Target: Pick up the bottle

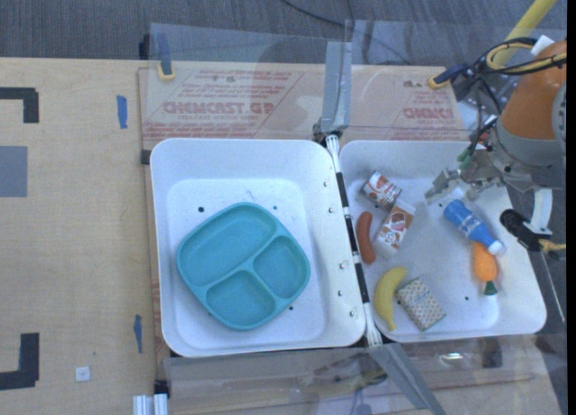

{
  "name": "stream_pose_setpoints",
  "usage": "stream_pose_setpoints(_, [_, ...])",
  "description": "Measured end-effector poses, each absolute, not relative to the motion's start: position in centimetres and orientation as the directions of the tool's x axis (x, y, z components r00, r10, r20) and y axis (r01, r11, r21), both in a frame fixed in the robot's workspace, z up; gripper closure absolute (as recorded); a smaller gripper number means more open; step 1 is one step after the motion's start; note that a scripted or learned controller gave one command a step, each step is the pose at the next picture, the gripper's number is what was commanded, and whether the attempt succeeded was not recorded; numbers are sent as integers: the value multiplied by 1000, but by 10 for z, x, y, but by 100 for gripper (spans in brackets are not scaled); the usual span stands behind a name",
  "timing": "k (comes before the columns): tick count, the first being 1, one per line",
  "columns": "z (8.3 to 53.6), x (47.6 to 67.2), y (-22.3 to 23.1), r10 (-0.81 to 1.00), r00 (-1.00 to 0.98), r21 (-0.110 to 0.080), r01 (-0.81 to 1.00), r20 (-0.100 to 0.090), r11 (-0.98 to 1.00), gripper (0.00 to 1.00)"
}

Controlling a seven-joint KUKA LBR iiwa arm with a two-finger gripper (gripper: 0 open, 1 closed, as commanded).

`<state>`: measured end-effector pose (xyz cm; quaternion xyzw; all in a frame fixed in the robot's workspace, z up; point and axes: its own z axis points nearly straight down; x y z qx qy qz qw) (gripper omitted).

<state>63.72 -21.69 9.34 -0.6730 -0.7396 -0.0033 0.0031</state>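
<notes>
- Gripper (454, 181) low over the upper part of the right bin (423, 154), metal fingers pointing toward the bin's middle; opening too small and blurred to judge, nothing visibly between the fingers.
- Bottle (471, 225) just below the gripper: blue body, white cap end, lying on its side at a slant, apparently untouched.
- Best approach, by judgement: centre over the blue body, turn the fingers across its short axis, descend straight, close on the middle rather than the cap end.
- Risk: round body likely to roll or slip sideways if pinched off-centre.
- Carrot (486, 266) right beyond the bottle's cap end, close enough to be nudged; worth keeping clear.
- Farther off toward the divider: two small cartons (386, 208), sausage (364, 236), banana (387, 294), patterned box (421, 302).
- Farthest: teal divided plate (242, 265) in the left bin (171, 170).
</notes>
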Motion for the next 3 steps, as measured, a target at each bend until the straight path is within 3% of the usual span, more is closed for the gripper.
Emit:
stream_pose_setpoints(1, [87, 597, -209, 996, -88, 5, 996, 1, 88, 0])
stream_pose_setpoints(2, [95, 598, -212, 997, -82, 7, 997, 0, 82, 100])
stream_pose_setpoints(3, [186, 604, -177, 1000, 28, -3, 1000, 0, -28, 100])
